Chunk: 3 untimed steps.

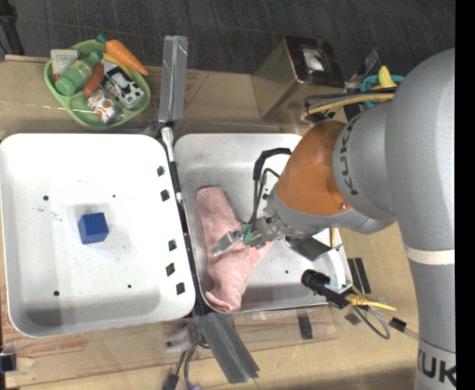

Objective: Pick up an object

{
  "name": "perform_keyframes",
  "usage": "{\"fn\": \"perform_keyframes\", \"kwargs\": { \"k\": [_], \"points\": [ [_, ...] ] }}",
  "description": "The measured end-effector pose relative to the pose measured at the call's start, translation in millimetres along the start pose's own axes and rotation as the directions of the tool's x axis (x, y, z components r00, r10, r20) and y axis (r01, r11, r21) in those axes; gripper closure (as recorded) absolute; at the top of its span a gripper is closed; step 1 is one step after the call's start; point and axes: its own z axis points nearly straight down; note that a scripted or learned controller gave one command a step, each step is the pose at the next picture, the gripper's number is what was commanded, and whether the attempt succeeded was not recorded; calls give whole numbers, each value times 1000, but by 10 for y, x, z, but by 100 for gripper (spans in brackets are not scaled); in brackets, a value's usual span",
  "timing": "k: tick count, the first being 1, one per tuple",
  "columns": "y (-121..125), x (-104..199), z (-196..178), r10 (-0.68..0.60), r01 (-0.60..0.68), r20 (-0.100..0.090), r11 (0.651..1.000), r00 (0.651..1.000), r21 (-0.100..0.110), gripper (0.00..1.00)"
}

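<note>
A pink cloth (222,249), soft and crumpled, lay lengthwise along the left side of the right bin (221,157), folded over at its lower end. The gripper (243,236) sat right on its middle; whether the fingers were clenched could not be told. A blue cube (93,227) rested in the left bin (26,161)

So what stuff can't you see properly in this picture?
- Gripper: in the camera view it sits small over the pink cloth; open or shut can't be told.
- Right bin: the arm covers its right part.
- Green bowl: the toys inside are too small and jumbled to name each.
- Blue cube: its underside is hidden.
</note>
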Motion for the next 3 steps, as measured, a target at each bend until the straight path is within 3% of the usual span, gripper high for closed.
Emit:
{"fn": "perform_keyframes", "kwargs": {
  "k": [1, 2, 3],
  "points": [
    [776, -223, 129, 118, -118, 2, 993, 993, 2, 0],
    [1400, -474, 120, 223, -223, 2, 975, 975, 0, 0],
    [1440, -339, 128, 38, -38, 0, 999, 999, 4, 0]
  ]
}}
